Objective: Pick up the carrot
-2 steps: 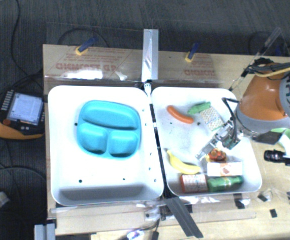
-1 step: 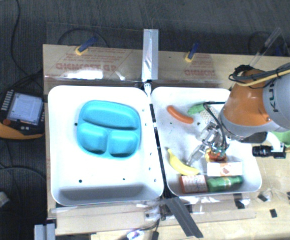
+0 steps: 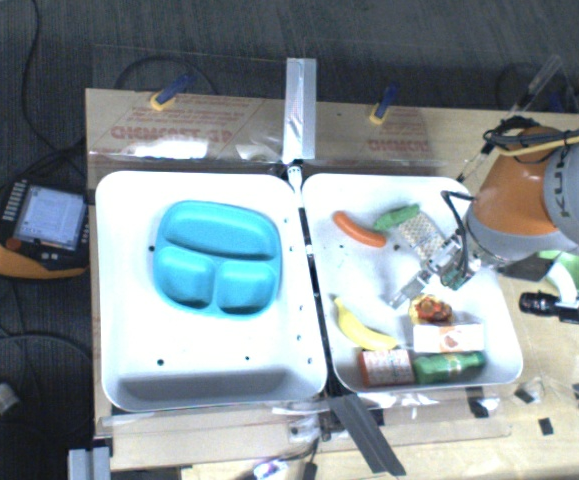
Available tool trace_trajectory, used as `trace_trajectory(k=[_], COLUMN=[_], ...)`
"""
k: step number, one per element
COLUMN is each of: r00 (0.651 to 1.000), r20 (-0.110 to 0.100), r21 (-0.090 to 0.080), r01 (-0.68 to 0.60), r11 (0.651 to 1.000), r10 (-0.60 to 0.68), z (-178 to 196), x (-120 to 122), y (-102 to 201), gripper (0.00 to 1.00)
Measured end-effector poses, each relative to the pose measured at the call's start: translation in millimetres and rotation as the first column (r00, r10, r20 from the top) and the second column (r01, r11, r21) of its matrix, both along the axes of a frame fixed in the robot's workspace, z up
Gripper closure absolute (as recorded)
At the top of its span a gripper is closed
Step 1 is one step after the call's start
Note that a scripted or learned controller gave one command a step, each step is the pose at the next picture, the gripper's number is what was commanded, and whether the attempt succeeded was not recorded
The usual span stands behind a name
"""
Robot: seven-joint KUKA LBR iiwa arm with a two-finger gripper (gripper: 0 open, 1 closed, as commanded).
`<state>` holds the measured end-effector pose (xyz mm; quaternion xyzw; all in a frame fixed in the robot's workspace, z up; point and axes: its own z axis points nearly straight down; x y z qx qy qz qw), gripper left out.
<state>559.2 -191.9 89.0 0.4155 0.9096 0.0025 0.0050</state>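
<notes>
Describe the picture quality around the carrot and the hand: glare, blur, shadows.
Camera view: soft overall; the carrot reads clearly on the bright right bin; the hand is blurry, its metal parts hard to separate; glare streaks the clear plastic sheet behind the bins; shadows are faint.

Bare white floor lay around the carrot [image 3: 359, 229] on its left and below — an open approach. Just to its right a green item [image 3: 397, 216] and a grater [image 3: 421, 232] crowded in. The banana [image 3: 362, 329], bottle [image 3: 424, 368] and box [image 3: 449, 339] blocked the right bin [image 3: 321, 268]'s near edge.
</notes>
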Motion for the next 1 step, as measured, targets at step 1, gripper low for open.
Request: trace_trajectory(k=[1], r00=[0.947], r20=[-0.011], r21=[0.0], r01=[-0.322], r11=[0.947], r10=[0.322], z=[100.7], x=[-28.3], y=[-31.6], gripper=[0.0])
